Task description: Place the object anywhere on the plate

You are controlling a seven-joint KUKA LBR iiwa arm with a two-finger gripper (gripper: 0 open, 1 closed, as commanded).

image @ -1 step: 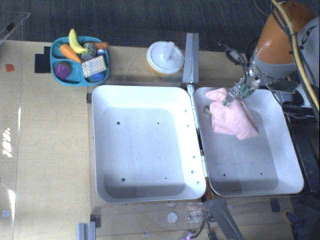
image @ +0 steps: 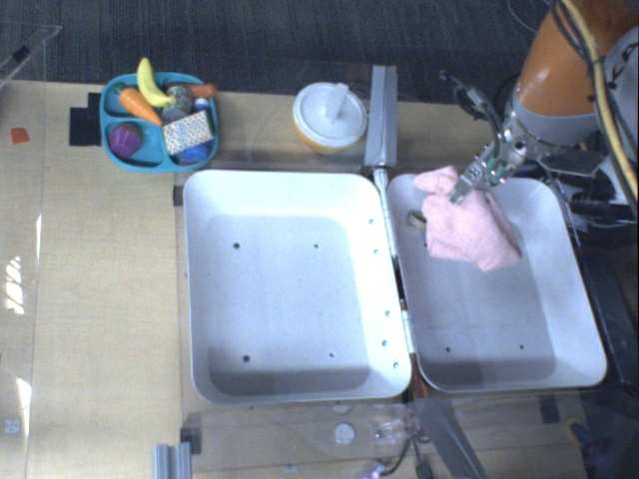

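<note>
Pinching the pink cloth (image: 467, 230) at its top edge, the gripper (image: 471, 184) sits toward twelve o'clock in the right bin (image: 559, 367); the left bin (image: 200, 297) lies beside it.

— Where did the arm (image: 569, 68) stand?
— It came in from the right, the orange band uppermost at the top right corner and the grey wrist below it, sloping down and to the left toward the gripper (image: 467, 186).
— And the gripper's pose?
— It pointed down and to the left, slim and metallic, well below the orange band.
— Were the fingers apart or together?
— They looked drawn close at the tips, pinching a fold of the pink cloth (image: 467, 230) that hung just beneath them.
</note>
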